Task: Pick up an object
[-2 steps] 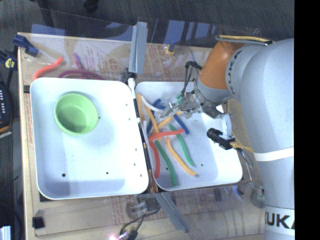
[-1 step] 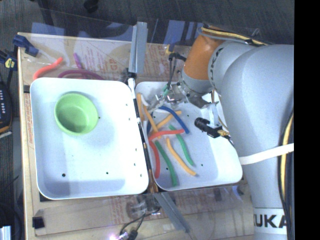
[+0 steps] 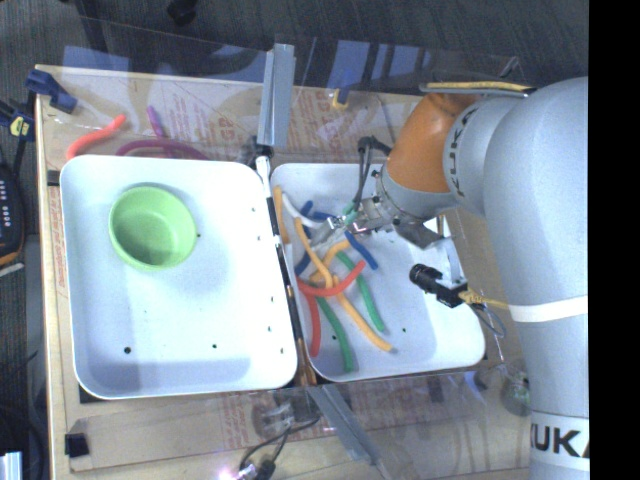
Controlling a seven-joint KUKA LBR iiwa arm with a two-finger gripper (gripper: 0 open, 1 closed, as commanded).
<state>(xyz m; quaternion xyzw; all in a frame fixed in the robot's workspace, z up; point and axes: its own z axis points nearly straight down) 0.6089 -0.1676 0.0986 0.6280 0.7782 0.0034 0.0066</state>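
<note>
Wooden worktop bearing two white bins, grey arm over the right one.
Gripper sits low among tangled coloured flexible strips; wrist hides it, so its state cannot be told.

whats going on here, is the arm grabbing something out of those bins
The grey arm reaches in from the right, its gripper low over the right bin, at the upper end of a tangle of coloured strips in red, orange, green and blue. From this angle nothing can be seen between its fingers, so a grasp is not confirmed. The left bin holds a green bowl, untouched.
</note>
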